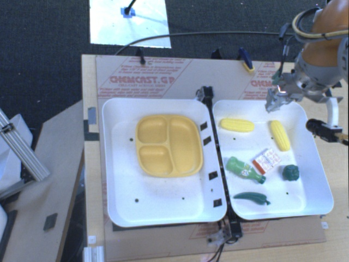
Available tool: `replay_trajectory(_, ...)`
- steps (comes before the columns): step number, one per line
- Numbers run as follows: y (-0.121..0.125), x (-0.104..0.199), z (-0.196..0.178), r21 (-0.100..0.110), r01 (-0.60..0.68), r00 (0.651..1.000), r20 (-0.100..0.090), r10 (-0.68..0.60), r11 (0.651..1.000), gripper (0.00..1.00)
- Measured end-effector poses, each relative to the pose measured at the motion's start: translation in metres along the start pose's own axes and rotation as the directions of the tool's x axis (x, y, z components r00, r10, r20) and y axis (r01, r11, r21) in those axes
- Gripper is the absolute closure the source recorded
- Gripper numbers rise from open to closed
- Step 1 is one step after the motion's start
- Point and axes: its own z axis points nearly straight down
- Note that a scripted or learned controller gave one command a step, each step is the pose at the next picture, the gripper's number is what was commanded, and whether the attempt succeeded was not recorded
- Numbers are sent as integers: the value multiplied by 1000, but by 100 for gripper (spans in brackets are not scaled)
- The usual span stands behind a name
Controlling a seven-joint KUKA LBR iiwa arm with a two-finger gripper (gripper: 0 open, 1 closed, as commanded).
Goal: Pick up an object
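Observation:
The right bin (pixel 319 185) holds several toy foods. One yellow corn cob (pixel 236 125) lies near its back left and a second corn cob (pixel 280 135) lies at a slant to the right of it. Further forward are a green bottle (pixel 245 169), a red and white carton (pixel 266 161), a green broccoli (pixel 290 172) and a dark green pepper (pixel 251 198). My gripper (pixel 276 101) hangs over the bin's back rim, above and just behind the second cob, apart from every object.
A yellow divided plate (pixel 168 146) lies in the middle of the left bin (pixel 122 198). A row of black clips (pixel 212 157) marks the seam between the bins. A blue clamp (pixel 246 60) sits on the board behind the right bin.

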Motion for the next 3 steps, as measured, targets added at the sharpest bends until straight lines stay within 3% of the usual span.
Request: replay_trajectory(3,-44,146,18,9,5,1000,-4,-5,1000,100)
